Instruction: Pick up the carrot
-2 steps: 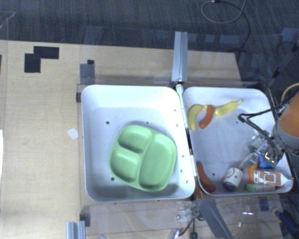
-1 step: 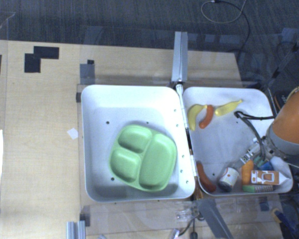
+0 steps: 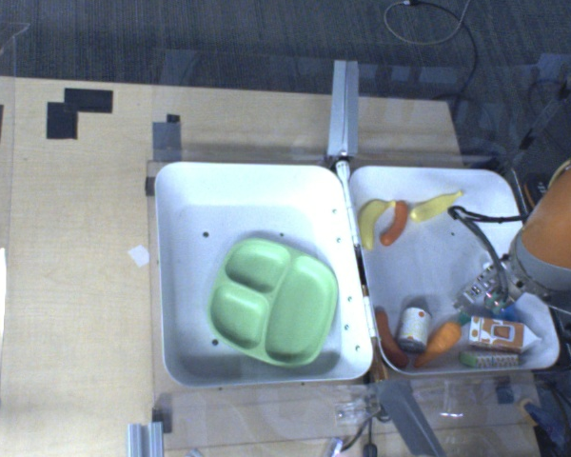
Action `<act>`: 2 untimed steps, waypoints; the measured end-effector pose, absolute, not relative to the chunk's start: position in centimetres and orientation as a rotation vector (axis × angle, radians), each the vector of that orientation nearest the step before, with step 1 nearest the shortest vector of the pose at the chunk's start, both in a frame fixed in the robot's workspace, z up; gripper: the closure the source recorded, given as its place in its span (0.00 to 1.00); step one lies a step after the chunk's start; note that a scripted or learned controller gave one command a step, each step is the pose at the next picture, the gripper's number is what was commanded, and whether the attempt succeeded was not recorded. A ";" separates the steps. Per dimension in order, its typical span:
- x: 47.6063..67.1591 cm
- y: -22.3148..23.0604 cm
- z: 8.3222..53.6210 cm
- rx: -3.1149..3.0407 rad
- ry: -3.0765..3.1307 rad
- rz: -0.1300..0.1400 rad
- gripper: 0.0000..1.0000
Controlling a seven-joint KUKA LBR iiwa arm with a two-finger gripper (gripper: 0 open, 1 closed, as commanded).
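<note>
The orange carrot (image 3: 444,338) lies near the front edge of the right bin (image 3: 428,265), tilted, with its thin end pointing at a small can (image 3: 415,327). My gripper (image 3: 484,293) hangs over the right part of that bin, a little behind and to the right of the carrot and apart from it. Nothing shows in its grasp. The arm's orange band (image 3: 561,222) rises above it at the right edge.
A printed box (image 3: 496,333) and a green item (image 3: 490,358) lie just right of the carrot. A dark red sausage (image 3: 386,336) lies by the bin's left wall. Two yellow bananas (image 3: 432,206) and a sausage (image 3: 394,223) sit at the back. The left bin (image 3: 186,255) holds a green divided plate (image 3: 274,299).
</note>
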State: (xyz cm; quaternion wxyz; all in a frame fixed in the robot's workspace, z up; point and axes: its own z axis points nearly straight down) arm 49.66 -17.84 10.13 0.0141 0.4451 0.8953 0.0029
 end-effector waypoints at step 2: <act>49.0 -13.0 23.0 1.452 2.777 0.003 0.00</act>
